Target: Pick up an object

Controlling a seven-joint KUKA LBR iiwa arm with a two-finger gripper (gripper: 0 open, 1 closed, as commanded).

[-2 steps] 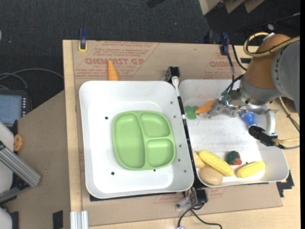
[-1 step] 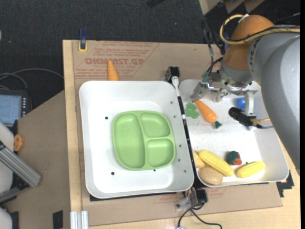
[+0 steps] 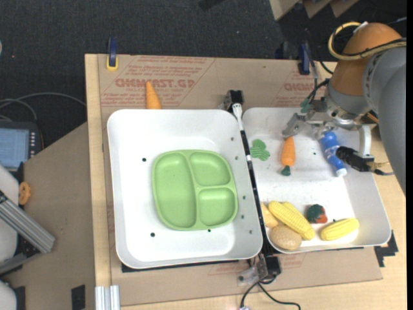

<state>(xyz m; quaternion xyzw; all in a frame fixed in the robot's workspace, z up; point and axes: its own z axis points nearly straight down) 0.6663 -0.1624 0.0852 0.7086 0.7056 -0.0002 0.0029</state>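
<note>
The right bin (image 3: 361,192) holds several toy foods. An orange carrot (image 3: 288,152) with a green top lies near the bin's back left, with a small green leafy piece (image 3: 259,150) to its left. A blue bottle (image 3: 333,151) lies to the carrot's right. Along the front edge sit a yellow corn cob (image 3: 292,217), a tan potato (image 3: 286,238), a red and green piece (image 3: 315,213) and another yellow piece (image 3: 339,228). My gripper (image 3: 298,125) hangs low over the back of this bin, just above and behind the carrot.
The left bin (image 3: 129,141) holds a green divided plate (image 3: 193,189). A second orange carrot (image 3: 152,96) lies on the cardboard behind that bin. The grey arm with its orange band (image 3: 361,63) crosses the back right corner. Cables run at the right bin's right edge.
</note>
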